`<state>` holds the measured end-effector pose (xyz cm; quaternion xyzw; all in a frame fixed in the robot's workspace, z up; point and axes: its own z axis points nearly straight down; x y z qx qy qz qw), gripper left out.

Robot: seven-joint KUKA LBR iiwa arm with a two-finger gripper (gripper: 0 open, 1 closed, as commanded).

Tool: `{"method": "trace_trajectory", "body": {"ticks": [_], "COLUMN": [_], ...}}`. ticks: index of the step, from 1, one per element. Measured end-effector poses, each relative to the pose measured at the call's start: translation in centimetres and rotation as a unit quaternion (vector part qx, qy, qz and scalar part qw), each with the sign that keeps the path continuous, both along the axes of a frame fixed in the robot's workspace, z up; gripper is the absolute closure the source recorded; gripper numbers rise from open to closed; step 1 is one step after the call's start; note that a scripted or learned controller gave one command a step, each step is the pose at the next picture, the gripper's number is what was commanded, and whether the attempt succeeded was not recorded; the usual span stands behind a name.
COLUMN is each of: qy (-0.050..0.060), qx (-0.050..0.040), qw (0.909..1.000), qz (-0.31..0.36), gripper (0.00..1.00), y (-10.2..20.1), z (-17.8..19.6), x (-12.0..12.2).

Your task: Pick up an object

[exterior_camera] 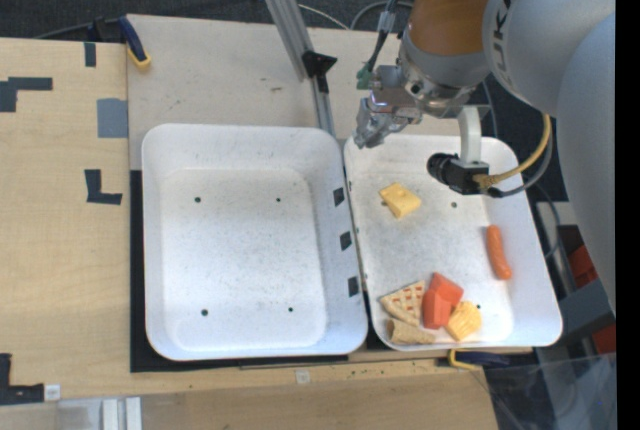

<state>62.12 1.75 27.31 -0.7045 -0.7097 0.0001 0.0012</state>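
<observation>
The gripper (368, 133) hangs over the far left corner of the right bin (530, 218), close to the rim it shares with the left bin (160, 218); whether it is spread or pressed together cannot be told, and nothing shows in it. A yellow block (400, 201) lies just below it on the bin floor, apart from the rest. An orange carrot-like piece (498, 252) lies near the right wall. In the near corner a waffle piece (404, 302), a red-orange wedge (441, 300) and a small yellow piece (464, 322) crowd together, touching. A slanted metal rail (285, 8) crosses the desk (60, 218) beside the gripper.
</observation>
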Motion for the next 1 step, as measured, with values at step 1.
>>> {"method": "trace_trajectory", "body": {"ticks": [1], "qy": [0.001], "qx": [-0.0001], "qw": [1.0], "qz": [0.0], "gripper": [1.0], "y": [6.02], "z": [-0.7], "x": [-0.4]}}
